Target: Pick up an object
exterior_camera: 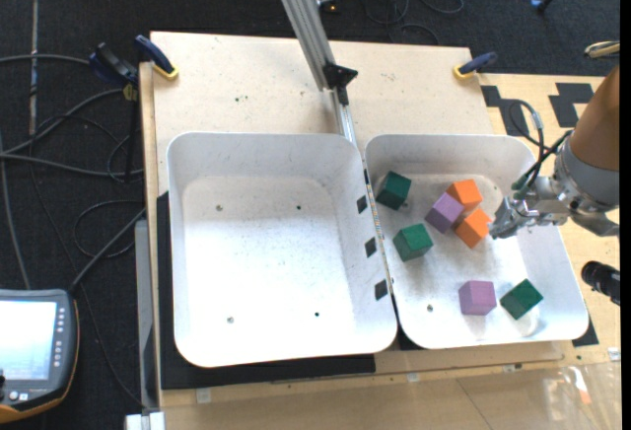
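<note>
Camera view: the jaws hang low over the right bin point(552, 320), at its right side; whether they are released or clenched I cannot tell. Touching or just left of them lies an orange cube point(474, 227), with a second orange cube point(465, 192) and a purple cube point(446, 211) further left. Two green cubes point(394, 189) point(413, 241) sit well left. Below the jaws lie another purple cube point(477, 297) and a green cube point(521, 299).
</note>
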`<state>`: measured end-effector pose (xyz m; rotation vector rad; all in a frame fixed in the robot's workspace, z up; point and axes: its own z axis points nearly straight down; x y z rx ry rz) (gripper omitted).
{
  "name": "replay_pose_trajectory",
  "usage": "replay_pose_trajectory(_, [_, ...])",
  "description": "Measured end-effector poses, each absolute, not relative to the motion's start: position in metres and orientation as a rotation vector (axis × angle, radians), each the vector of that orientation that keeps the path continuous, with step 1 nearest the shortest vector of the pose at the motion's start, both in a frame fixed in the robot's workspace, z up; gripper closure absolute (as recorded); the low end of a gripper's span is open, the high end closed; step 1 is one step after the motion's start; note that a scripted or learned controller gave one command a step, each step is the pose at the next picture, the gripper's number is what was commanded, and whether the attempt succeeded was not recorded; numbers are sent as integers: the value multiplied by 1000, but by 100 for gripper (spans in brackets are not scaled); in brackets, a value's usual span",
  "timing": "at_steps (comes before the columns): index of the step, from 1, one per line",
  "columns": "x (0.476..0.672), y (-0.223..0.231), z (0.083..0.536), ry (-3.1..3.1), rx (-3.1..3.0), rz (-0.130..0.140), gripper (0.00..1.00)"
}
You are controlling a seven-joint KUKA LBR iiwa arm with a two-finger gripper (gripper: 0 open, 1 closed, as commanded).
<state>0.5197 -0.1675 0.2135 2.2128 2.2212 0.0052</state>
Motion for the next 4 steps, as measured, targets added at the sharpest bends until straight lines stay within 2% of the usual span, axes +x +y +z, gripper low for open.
replay_pose_trajectory(1, [521, -168, 243, 2221, 2214, 4, 100])
replay_pose_trajectory(2, [530, -107, 247, 2230, 2211, 5, 100])
replay_pose_trajectory(3, [553, -55, 244, 2230, 2212, 4, 100])
replay_pose_trajectory(4, [561, 7, 248, 2231, 2212, 4, 100])
